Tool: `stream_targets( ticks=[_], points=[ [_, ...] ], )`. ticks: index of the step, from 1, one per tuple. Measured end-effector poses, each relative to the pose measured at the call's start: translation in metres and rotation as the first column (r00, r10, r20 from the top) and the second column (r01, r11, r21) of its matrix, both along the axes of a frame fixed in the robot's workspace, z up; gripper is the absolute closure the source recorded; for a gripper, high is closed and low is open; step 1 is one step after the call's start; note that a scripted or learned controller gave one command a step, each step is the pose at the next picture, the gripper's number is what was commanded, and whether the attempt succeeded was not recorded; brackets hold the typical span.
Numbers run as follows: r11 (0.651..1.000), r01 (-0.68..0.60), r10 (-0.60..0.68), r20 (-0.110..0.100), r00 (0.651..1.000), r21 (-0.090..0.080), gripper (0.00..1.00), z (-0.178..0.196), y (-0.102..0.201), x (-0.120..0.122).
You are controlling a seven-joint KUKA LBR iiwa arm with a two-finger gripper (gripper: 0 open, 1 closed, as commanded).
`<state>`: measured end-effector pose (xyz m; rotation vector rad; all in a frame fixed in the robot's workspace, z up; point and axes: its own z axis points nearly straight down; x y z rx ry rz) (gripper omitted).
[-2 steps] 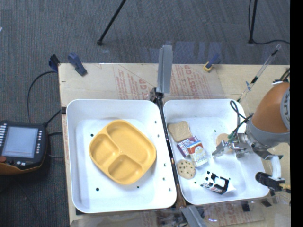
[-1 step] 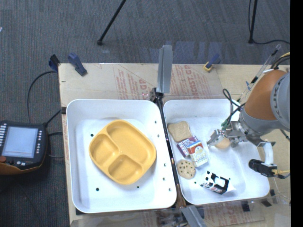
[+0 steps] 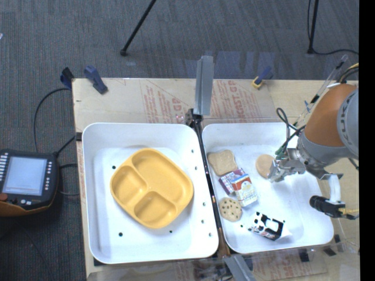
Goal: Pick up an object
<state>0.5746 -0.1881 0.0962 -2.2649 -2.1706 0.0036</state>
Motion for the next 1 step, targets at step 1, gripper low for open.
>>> stream_targets(
  ticks=[1],
  points=[
    [1.000, -0.031, 0.031, 0.003, 1.000, -0.002, 1.00, -0.0096, -0.0117, 0.0574]
  ],
)
